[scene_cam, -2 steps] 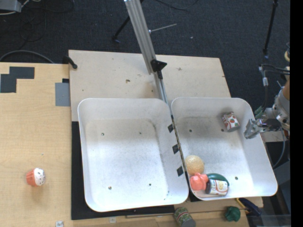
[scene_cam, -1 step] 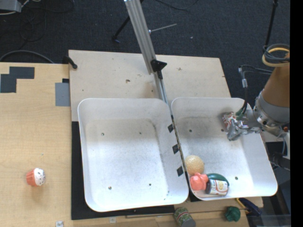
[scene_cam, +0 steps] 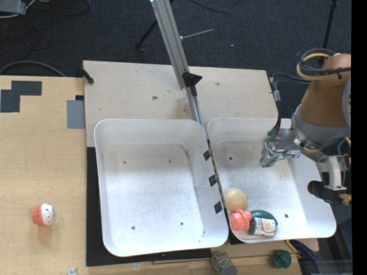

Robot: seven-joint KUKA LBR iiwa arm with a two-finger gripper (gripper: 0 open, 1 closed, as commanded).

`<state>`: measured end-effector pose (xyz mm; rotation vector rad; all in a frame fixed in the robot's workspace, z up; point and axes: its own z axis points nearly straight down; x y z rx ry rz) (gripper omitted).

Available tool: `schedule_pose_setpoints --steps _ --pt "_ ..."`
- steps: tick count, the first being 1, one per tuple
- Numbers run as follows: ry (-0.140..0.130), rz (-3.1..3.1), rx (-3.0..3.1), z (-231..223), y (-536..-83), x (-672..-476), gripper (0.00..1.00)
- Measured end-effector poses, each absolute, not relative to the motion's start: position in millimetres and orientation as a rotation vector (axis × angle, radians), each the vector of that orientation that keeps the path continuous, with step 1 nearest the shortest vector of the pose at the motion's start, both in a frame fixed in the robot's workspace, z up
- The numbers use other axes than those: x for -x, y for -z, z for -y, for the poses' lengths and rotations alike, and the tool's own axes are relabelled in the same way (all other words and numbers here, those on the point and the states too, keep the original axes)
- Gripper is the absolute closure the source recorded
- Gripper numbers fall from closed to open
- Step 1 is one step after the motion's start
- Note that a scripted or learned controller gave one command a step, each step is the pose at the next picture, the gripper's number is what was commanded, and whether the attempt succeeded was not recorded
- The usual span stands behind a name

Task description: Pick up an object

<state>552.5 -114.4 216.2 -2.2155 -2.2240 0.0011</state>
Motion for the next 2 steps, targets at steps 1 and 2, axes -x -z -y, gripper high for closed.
schedule_pose_setpoints --steps 1,2 --pt "0.001 2.225 2.214 60.8 -229.3 -552.3 1.00" --pt "-0.004 2.221 2.218 13.9 -223.1 -540.8 1.00"
